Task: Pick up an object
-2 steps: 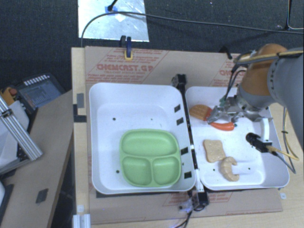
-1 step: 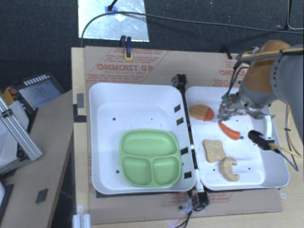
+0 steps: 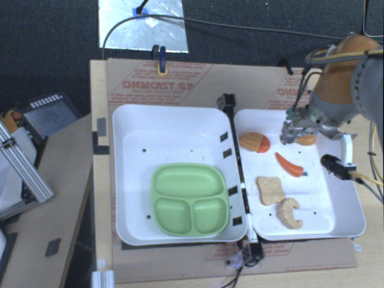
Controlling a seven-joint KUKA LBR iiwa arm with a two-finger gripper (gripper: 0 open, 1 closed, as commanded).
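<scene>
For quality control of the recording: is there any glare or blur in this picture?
Camera view: the foil sheet above the bins glares brightly; the white bins look evenly lit with soft shadows; the gripper looks slightly blurred; the green divided tray is sharp.

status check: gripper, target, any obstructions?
Gripper low over right bin, far end, at orange item. Grasp unconfirmed. Carrot, toast lie apart, nearer the camera.
</scene>
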